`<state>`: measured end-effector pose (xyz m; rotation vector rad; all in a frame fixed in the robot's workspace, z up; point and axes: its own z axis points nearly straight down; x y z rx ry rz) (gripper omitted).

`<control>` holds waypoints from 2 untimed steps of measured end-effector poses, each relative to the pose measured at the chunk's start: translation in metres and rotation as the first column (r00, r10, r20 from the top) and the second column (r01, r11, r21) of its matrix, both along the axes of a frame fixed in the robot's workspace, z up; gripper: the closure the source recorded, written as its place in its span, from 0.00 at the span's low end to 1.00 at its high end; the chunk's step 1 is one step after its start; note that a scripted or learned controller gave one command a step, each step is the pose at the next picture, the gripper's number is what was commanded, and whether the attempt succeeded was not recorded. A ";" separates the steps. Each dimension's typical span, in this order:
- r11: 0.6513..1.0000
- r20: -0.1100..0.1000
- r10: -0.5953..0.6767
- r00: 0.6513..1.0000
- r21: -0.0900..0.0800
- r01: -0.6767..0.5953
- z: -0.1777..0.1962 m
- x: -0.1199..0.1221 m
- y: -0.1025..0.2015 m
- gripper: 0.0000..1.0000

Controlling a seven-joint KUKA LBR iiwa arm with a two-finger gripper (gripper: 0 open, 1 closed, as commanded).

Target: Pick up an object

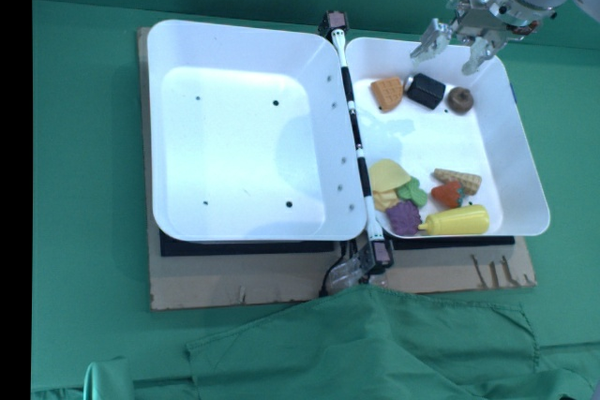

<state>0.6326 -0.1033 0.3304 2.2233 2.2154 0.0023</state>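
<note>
The gripper [454, 44] hangs with fingers spread and nothing between them, above the right bin [521, 150] at its twelve o'clock rim. This looks like the approach step. The black block [426, 90] lies just below, toward seven o'clock of the gripper; next it likely needs a straight descent to straddle it.

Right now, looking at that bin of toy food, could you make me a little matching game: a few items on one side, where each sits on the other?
Things:
1. black block
2. yellow bottle
3. purple piece
4. orange waffle

Places:
A. near edge, beside the purple piece
B. far end, under the gripper
C. far end, nearest the divider
D. near edge, below the green piece

Pairs: 1-B, 2-A, 3-D, 4-C
</note>
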 end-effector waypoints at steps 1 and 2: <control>1.000 0.000 0.006 1.000 0.003 -0.006 0.024 -0.059 0.054 0.00; 1.000 0.004 0.003 1.000 -0.002 -0.003 -0.045 0.017 0.057 0.00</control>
